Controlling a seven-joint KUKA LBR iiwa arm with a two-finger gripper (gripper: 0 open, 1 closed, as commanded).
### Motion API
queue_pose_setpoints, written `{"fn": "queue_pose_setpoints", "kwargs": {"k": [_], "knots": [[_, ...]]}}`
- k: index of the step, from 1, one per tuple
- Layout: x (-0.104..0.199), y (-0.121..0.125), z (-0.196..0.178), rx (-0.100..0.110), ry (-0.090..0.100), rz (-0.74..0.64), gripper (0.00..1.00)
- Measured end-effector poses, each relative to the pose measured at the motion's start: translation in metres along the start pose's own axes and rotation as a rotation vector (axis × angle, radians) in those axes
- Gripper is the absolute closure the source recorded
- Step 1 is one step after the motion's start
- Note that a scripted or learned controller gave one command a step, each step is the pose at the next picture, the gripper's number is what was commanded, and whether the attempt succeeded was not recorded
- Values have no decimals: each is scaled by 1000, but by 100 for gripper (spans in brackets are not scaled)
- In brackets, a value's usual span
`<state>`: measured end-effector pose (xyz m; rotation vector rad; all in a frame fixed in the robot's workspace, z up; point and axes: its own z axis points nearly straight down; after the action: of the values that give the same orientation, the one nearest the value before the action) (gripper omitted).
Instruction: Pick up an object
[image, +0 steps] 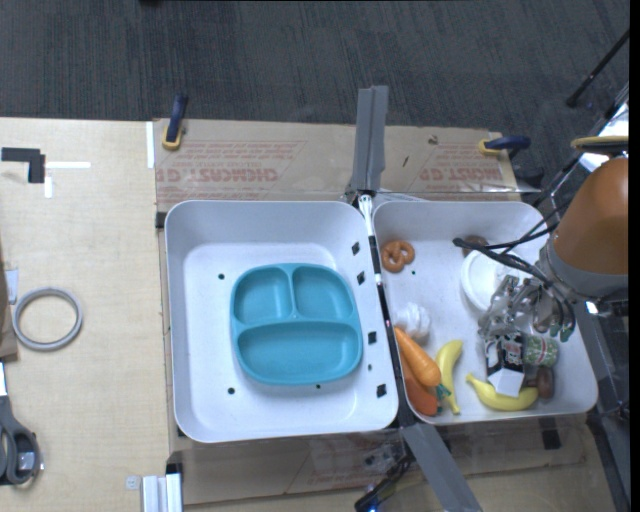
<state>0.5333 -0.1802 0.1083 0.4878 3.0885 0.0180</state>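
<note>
Down in the right bin (440, 215), the gripper (512, 318) hangs over a banana (503, 396); whether its jaws are spread, I cannot tell. The banana lies lengthwise left to right, near the bin's front edge.

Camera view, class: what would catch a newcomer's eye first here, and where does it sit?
First, the blue divided plate lying in the middle of the left bin. Next, the cluster in the right bin: a pretzel near its top left, a carrot and bananas lower down, with the gripper down among them on the right.
</note>
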Motion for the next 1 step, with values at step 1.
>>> {"fn": "queue_pose_setpoints", "kwargs": {"k": [1], "knots": [[0, -1, 0, 1, 1, 1, 0]]}}
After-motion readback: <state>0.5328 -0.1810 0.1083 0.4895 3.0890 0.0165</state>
